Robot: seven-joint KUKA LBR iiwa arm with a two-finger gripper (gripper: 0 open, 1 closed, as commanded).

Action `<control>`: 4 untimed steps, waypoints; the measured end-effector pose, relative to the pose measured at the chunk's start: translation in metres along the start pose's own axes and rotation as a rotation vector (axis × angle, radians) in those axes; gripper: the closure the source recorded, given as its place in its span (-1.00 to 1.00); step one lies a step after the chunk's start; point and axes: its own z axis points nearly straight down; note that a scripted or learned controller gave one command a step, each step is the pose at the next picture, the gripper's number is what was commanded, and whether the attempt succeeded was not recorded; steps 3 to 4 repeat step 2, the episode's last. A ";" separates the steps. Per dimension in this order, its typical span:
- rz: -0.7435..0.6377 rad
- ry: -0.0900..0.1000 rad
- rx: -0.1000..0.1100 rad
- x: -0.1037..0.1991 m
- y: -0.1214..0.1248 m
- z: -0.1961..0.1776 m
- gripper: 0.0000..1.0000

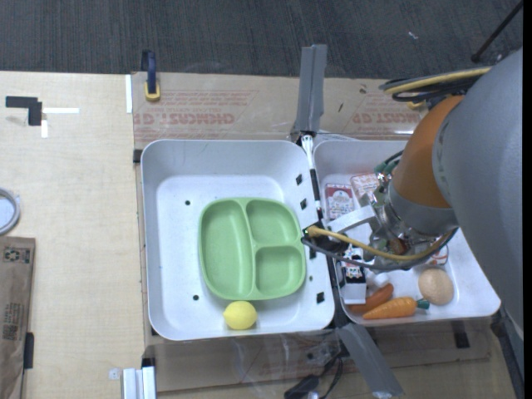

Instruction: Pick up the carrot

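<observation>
The orange carrot (391, 308) lies flat along the front edge of the right bin (482, 293), its green stub pointing right. A small red piece (379, 294) rests just behind it, touching or nearly touching. The arm's orange band and grey wrist hang over the middle of this bin. The gripper (355, 274) reaches down at the bin's left side, just left of and behind the carrot's thin tip. Nothing shows between it and the carrot.
A beige egg-shaped item (435, 287) sits right of the carrot. Red and white packets (341, 199) lie at the back of the right bin. The left bin (166, 248) holds a green divided plate (252, 248) and a yellow lemon (240, 315).
</observation>
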 end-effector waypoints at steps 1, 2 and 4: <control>-0.257 -0.001 -0.002 0.020 -0.095 -0.013 1.00; -0.173 0.000 -0.002 0.014 -0.065 -0.023 1.00; -0.173 0.000 -0.002 0.014 -0.065 -0.023 1.00</control>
